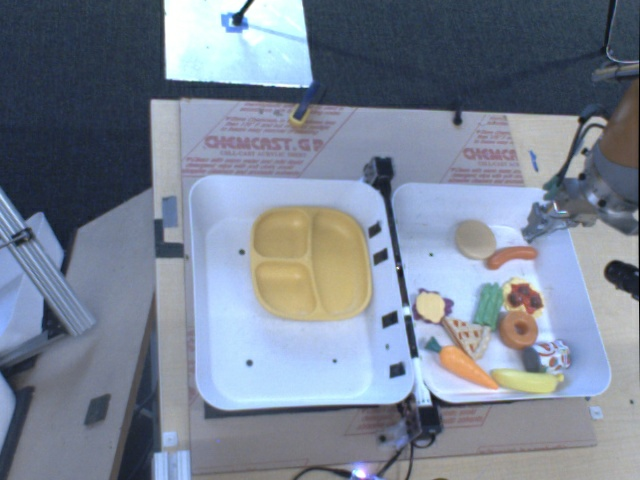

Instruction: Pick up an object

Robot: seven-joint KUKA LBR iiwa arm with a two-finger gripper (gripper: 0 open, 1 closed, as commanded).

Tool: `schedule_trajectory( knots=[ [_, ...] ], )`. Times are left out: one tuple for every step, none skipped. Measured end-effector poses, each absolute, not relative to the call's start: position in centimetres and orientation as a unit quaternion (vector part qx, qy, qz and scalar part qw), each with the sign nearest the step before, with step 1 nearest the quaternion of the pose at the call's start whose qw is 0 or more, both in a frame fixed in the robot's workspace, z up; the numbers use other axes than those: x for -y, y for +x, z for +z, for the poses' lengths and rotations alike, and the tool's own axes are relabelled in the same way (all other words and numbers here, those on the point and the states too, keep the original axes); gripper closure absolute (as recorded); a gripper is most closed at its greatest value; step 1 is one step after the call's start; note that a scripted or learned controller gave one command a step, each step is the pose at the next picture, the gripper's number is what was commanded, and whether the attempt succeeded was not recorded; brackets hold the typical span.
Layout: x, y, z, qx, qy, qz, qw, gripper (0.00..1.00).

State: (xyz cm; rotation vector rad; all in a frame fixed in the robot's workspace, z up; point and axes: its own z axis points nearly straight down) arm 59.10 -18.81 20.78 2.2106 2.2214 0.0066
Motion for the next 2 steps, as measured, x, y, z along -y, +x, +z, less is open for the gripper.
schedule_trajectory(
  knots=[
    [18.8,59.2,22.6,-0.709,0.705,0.0013,0.002,1.00],
    [13.7,57.4,23.0,-0.710,0.704,0.0010,0.000,1.00]
  ],
)
